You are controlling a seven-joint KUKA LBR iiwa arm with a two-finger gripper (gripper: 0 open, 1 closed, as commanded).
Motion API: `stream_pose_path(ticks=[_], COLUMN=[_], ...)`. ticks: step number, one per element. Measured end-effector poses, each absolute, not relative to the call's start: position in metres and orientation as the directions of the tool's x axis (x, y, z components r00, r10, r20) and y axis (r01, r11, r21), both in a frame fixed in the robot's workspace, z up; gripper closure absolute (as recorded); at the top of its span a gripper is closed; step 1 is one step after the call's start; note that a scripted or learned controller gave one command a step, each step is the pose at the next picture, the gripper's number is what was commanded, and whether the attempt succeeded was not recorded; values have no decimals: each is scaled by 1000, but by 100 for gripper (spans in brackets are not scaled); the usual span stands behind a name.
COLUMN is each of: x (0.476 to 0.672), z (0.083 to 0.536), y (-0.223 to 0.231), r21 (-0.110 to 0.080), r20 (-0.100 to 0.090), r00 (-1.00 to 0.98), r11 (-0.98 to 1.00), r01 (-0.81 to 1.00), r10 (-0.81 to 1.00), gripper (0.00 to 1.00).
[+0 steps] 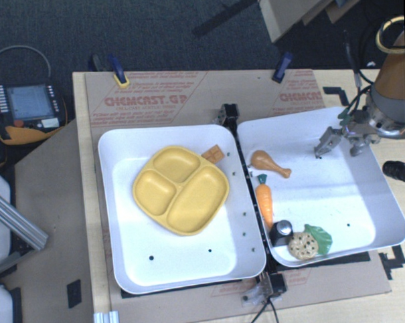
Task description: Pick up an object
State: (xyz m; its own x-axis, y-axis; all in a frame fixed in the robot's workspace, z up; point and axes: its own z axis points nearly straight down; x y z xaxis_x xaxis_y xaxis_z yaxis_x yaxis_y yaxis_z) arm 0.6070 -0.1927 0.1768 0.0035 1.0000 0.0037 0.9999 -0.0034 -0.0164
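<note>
The right bin [351, 184] holds a toy chicken drumstick [269, 163] near its left wall, an orange carrot [264, 201] below it, and a small black and silver cylinder [281, 230], a cookie [303, 245] and a green leafy piece [320, 237] at the front. My gripper [339, 143] hangs over the bin's far right part, fingers spread open with nothing between them. It is well to the right of the drumstick.
The left bin [124, 214] bears a yellow divided plate [181, 190] with a small brown block [213, 154] at its far edge. The arm's orange band [390, 82] comes in from the right. A teach pendant [27, 111] lies off the bench at left.
</note>
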Motion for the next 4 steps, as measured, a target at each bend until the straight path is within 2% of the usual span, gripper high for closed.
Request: stream_pose_path(ticks=[1,2,3,4], x=[611,611,614,620], z=[186,122,91,108], y=[-192,-190,-193,-190], r21=[-1,-8,6,24], r20=[1,3,-5,-2], r00=[0,0,1,-2], r11=[0,0,-1,2], r01=[1000,1000,1000,1000], r10=[1000,1000,1000,1000], gripper=[0,0,0,100])
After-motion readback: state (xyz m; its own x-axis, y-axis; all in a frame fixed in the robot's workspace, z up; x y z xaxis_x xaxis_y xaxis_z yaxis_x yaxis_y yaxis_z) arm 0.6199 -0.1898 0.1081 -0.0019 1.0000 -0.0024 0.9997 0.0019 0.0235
